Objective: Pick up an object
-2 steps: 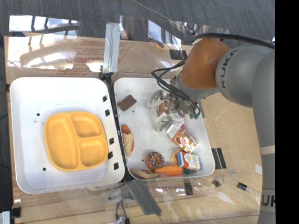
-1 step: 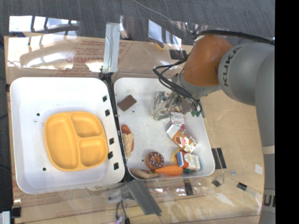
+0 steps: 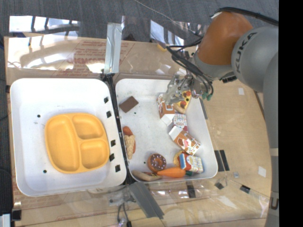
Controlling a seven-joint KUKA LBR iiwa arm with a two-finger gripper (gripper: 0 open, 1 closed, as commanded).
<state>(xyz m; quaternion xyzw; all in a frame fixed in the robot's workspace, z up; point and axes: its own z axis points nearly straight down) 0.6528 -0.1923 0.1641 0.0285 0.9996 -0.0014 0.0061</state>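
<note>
My gripper [image 3: 177, 91] hangs over the far right part of the right bin [image 3: 142, 126], below the orange wrist band [image 3: 221, 38]. It is right above a brown and white carton [image 3: 166, 108] and a small yellow and red item [image 3: 184, 101], and partly hides both. Whether it touches either one I cannot tell. More small cartons lie down the bin's right side: a pale one [image 3: 179, 120], an orange and white one [image 3: 186, 143] and a blue and red one [image 3: 191, 164].
A brown square block [image 3: 129, 103], a bread piece [image 3: 129, 144], a chocolate donut [image 3: 156, 162] and a carrot [image 3: 171, 172] also lie in the right bin. The left bin [image 3: 28, 98] holds a yellow divided plate [image 3: 75, 141]. Cables hang by the wrist.
</note>
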